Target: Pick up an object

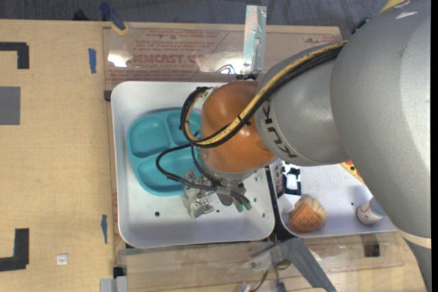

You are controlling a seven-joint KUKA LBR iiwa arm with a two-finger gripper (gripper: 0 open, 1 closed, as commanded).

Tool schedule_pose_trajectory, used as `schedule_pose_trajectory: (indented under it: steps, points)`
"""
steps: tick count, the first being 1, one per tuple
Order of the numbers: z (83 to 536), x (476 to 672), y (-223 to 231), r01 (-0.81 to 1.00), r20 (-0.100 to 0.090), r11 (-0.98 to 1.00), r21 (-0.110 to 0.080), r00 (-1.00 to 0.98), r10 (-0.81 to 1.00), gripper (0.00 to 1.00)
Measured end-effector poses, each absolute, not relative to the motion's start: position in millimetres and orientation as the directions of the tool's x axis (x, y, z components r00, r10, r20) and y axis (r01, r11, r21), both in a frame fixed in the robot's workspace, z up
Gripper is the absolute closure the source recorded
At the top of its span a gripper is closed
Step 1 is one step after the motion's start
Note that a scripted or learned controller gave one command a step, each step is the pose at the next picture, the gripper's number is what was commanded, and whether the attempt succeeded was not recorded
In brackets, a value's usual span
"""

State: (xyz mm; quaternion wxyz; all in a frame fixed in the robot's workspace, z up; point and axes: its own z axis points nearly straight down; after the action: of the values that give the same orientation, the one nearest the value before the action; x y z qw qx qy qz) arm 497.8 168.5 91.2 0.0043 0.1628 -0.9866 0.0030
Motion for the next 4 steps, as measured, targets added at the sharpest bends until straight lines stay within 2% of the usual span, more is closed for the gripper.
schedule_pose_trajectory:
  steps: [1, 2, 3, 4]
  points:
    - [91, 526.0, 226, -0.058, 0.04, 0.998, -0.008, -0.998, -0.057, 1.0]
    - [214, 536.9, 226, 0.212, -0.011, 0.977, 0.007, -0.977, 0.212, 1.0]
    - [198, 516.7, 226, 0.637, 0.001, 0.771, -0.001, -0.771, 0.637, 1.0]
    - [92, 486.5, 215, 0.386, -0.008, 0.922, 0.011, -0.922, 0.386, 1.0]
